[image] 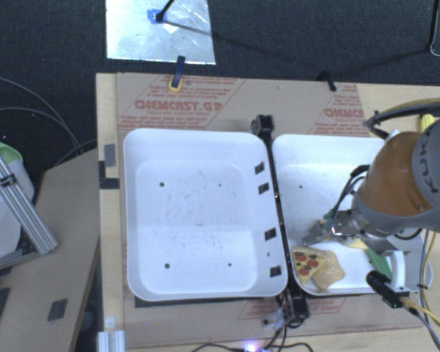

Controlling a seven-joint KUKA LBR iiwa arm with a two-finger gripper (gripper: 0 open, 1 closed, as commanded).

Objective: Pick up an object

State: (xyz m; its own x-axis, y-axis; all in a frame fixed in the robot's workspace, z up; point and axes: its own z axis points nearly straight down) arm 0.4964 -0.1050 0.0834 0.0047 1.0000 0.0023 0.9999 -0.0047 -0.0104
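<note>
The claw (321, 232) sits low in the right bin (308, 160), just above a pizza slice toy (317, 265) lying in the bin's near left corner. Can't tell if it's apart or together. The left bin (198, 215) sits beside it.

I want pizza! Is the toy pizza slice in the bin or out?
In. The pizza slice lies flat in the right bin, at its near left corner, just below the tool.

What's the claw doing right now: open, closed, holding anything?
Claw: low in the right bin, just above the pizza slice toy; open or closed cannot be told, and nothing is seen held.
</note>
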